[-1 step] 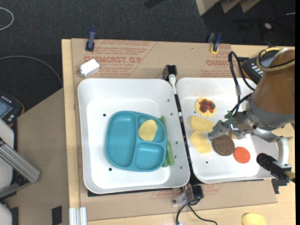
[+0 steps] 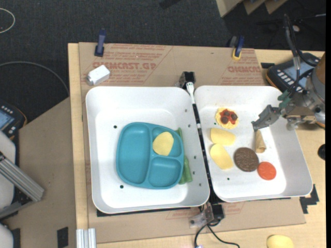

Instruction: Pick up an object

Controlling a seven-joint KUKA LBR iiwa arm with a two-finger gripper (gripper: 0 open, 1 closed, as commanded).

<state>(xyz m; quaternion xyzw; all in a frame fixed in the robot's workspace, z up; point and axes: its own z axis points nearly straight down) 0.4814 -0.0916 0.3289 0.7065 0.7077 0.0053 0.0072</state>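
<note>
The arm is reaching in from the right edge of the view, its grey wrist housing sitting right of the gripper [image 2: 265,119] and a little higher. The gripper is angling down and to the left, dark fingers leading and the wrist trailing behind to the right. It is hanging low at an oblique tilt, not plumb. Nothing is showing between the fingers, and their spread is too small and dark to read.
</note>
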